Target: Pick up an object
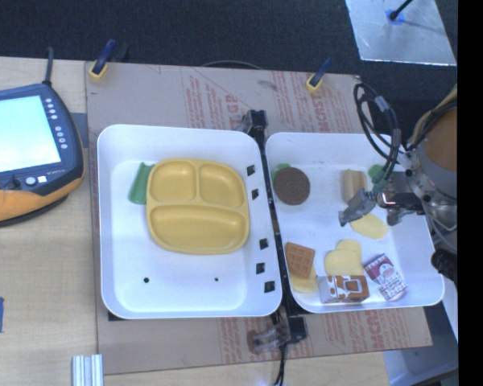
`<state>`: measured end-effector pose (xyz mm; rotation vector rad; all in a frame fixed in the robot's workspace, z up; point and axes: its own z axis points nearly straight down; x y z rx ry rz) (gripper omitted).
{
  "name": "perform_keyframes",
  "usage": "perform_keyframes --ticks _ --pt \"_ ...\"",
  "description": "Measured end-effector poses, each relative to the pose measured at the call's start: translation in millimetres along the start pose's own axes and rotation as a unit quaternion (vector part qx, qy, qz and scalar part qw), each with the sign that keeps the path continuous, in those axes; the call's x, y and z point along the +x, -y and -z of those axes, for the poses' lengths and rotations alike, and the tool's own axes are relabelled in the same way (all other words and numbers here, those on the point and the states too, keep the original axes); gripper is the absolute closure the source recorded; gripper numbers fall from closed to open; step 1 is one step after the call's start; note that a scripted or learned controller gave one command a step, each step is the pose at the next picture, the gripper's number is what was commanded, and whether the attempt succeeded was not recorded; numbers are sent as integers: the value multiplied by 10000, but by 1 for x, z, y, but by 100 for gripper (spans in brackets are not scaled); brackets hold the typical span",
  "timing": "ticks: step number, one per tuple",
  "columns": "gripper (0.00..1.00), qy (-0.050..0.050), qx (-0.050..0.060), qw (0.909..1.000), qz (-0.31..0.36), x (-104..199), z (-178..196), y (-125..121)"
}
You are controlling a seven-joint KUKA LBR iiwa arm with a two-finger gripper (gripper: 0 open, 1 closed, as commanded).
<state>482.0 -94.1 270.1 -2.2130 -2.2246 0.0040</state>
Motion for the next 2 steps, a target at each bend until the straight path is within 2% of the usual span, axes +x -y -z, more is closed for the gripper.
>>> perform_keyframes --ticks 1,2 --pt "0 10 -1 10000 -10 -53 -113 -38" --pt "0 33 -78 10000 14 -97 -75 -157"
